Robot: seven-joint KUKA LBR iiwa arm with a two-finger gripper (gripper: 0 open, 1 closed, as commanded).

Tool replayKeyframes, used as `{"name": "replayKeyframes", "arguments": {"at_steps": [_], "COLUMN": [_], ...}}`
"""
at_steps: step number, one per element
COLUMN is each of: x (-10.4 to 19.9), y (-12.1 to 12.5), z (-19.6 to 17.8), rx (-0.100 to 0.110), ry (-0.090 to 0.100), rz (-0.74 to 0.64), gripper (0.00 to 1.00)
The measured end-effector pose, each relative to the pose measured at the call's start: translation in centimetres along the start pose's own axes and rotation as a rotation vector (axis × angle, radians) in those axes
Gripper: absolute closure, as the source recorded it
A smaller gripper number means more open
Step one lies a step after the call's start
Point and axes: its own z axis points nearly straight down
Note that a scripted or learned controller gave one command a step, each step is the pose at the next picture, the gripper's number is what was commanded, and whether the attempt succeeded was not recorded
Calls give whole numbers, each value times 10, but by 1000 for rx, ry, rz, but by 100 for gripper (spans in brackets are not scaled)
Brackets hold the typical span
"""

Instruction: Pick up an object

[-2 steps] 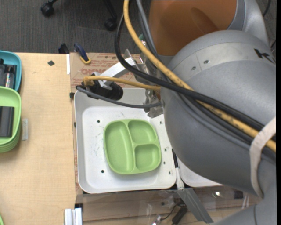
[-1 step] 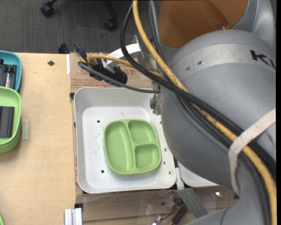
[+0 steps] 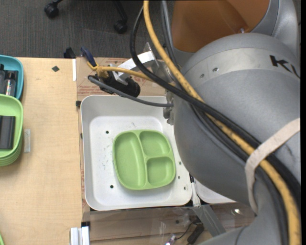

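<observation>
A light green plate with three compartments lies flat in the middle of the left white bin; nothing sits in its compartments. The grey arm, with its orange band at the top, looms over the right half of the view. It covers the plate's right side only at the bin's edge. Yellow and black cables run down along the arm.
The arm hides most of the right bin, leaving a sliver of its rim. At the left edge of the wooden bench stand a green tray and a teal tray. Chair wheels stand on the floor beyond.
</observation>
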Motion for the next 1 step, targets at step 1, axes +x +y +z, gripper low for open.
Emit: {"name": "replayKeyframes", "arguments": {"at_steps": [1], "x": [0], "y": [3], "z": [-1], "rx": [4], "ry": [3], "rz": [79], "gripper": [100]}}
